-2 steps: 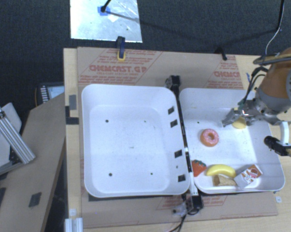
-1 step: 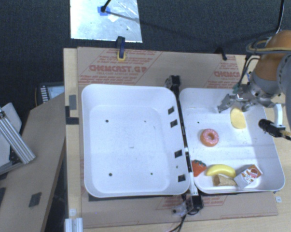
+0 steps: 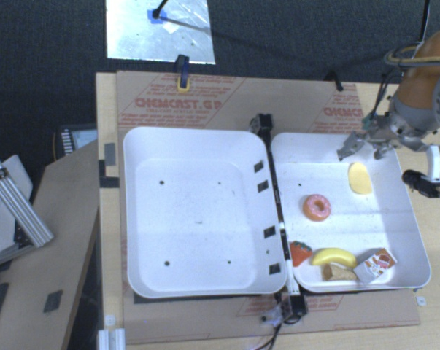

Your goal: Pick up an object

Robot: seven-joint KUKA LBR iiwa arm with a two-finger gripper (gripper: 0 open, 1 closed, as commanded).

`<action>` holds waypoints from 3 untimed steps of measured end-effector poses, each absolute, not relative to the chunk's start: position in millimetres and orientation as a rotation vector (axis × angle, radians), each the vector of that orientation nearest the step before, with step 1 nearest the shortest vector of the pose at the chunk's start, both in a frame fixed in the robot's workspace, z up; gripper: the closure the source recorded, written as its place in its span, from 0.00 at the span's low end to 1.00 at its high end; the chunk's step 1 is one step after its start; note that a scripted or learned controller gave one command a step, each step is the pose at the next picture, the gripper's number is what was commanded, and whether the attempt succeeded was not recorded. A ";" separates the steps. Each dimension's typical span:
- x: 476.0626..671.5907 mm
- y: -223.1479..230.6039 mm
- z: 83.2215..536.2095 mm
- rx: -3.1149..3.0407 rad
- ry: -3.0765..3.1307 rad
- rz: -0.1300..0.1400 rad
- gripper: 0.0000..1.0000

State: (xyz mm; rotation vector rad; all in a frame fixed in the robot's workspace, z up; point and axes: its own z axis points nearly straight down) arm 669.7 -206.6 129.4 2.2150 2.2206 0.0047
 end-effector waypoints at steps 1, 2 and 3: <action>645.3 -206.0 82.7 2.220 2.224 -0.001 0.00; 648.2 -206.4 97.0 2.212 2.221 0.005 1.00; 646.8 -143.4 84.0 2.213 2.233 0.003 1.00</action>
